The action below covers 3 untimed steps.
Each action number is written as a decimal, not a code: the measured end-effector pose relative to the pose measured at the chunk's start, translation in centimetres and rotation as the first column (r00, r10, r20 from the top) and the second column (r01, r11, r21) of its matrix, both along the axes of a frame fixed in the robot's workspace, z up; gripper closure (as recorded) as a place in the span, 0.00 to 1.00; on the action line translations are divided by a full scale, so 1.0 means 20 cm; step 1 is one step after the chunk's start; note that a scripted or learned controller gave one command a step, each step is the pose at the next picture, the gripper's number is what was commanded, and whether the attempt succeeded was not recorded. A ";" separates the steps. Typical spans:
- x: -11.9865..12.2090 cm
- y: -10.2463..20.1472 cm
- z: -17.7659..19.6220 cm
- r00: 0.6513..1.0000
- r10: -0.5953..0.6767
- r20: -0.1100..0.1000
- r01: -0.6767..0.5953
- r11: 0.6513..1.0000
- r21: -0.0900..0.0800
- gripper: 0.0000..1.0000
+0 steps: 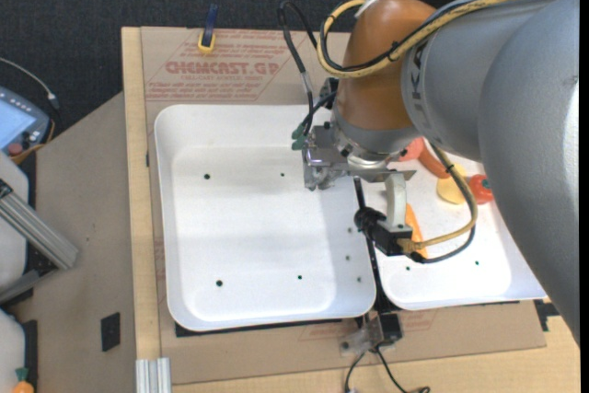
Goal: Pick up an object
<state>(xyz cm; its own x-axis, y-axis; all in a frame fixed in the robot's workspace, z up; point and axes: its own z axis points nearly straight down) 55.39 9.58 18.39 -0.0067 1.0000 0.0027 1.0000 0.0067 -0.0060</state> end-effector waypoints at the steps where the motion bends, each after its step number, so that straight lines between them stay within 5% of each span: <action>1: 0.16 -0.31 0.14 1.000 -0.012 0.010 0.012 1.000 -0.004 1.00; 2: 0.00 -0.50 0.09 1.000 -0.012 0.001 0.012 1.000 -0.004 1.00; 3: 0.10 -0.38 0.45 1.000 -0.003 0.015 0.003 1.000 -0.002 1.00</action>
